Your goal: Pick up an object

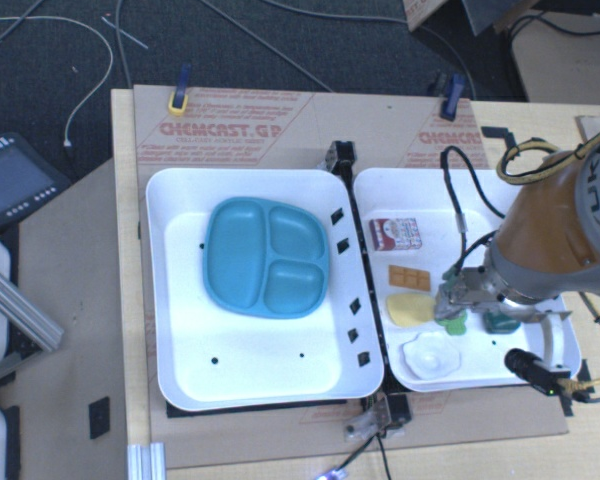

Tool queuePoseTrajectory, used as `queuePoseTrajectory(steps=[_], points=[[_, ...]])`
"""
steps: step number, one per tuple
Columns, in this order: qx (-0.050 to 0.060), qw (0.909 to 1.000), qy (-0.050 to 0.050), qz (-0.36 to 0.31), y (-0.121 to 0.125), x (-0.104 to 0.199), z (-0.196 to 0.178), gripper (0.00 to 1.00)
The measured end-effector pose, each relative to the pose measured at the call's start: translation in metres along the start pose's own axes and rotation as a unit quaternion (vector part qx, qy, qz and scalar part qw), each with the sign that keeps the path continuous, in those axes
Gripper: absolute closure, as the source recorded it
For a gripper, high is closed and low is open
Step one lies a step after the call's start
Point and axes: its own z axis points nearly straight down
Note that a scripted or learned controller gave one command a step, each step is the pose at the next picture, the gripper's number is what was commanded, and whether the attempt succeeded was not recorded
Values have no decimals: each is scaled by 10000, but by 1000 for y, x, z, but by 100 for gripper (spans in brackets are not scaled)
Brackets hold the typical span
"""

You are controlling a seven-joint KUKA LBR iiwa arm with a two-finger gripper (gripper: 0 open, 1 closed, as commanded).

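Observation:
In the right bin [435,185] lie a red-and-white packet [395,233], an orange wafer [407,275], a yellow piece [410,310], a white lid-like piece [429,355] and a green object [454,321]. My gripper [458,301] is down in this bin, right over the green object, with the yellow piece just to its left. The wrist hides the fingertips. A teal piece [500,320] shows under the arm to the right.
The left bin [180,358] holds a blue divided plate [267,257]. Black clips line the divider between the bins [352,258]. Cables loop over the arm and the right bin's far side. Cardboard covers the bench.

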Motion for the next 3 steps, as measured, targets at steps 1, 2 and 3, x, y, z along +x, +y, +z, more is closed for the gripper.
queuePoseTrajectory(steps=[1, 2, 3], points=[[-13, 10000, -19, -8, 1, 8, -60, 100], [-16, 10000, -21, -7, 3, 8, -105, 100], [1, 10000, -3, -35, 15, 69, -116, 100]])
